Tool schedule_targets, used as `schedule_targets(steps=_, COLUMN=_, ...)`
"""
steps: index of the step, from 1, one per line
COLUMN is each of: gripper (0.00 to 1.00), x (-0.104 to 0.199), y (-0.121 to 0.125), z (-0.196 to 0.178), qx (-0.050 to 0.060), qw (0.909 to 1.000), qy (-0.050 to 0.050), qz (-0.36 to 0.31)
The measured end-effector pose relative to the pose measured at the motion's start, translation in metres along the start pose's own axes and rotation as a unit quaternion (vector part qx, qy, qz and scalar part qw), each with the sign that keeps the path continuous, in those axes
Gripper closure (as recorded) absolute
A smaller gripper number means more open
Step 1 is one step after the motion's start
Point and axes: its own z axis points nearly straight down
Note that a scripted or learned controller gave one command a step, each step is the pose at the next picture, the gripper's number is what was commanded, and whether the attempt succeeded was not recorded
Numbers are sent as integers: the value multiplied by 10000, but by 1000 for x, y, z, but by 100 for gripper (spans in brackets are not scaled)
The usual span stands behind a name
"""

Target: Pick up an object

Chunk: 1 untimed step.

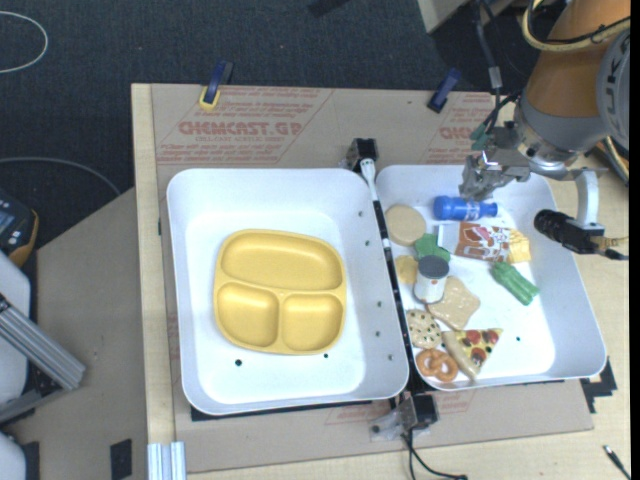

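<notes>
Pretzel (pixel 437 365): nearest item, at the front edge of the right bin (pixel 570 343), touching a pizza slice (pixel 476 345) on its right.
Cookie (pixel 424 327): chocolate-chip, just behind the pretzel.
Cracker (pixel 454 303): tan, tilted, between the cookie and a small can.
Can (pixel 431 278): upright, grey lid, white body, mid-bin near the divider.
Green piece (pixel 513 282): long, lying slantwise to the right of the can.
Snack packet (pixel 487 241): red and white, flat, behind the green piece.
Round biscuit (pixel 406 224): pale, close to the divider.
Blue bottle (pixel 463 208): lying on its side at the back of the right bin, directly under the gripper.
Gripper (pixel 481 190): low over the blue bottle; finger state cannot be told, and no item visibly between them.
Left bin (pixel 195 268): carries a yellow divided plate (pixel 280 290) at its middle.
Clamps (pixel 213 85): clipped on the far bench edge.
</notes>
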Motion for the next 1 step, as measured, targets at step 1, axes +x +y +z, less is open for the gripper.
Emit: schedule_targets(steps=1, gripper=100, x=0, y=1, z=-13, qx=11, qw=10000, qy=2, qz=0)
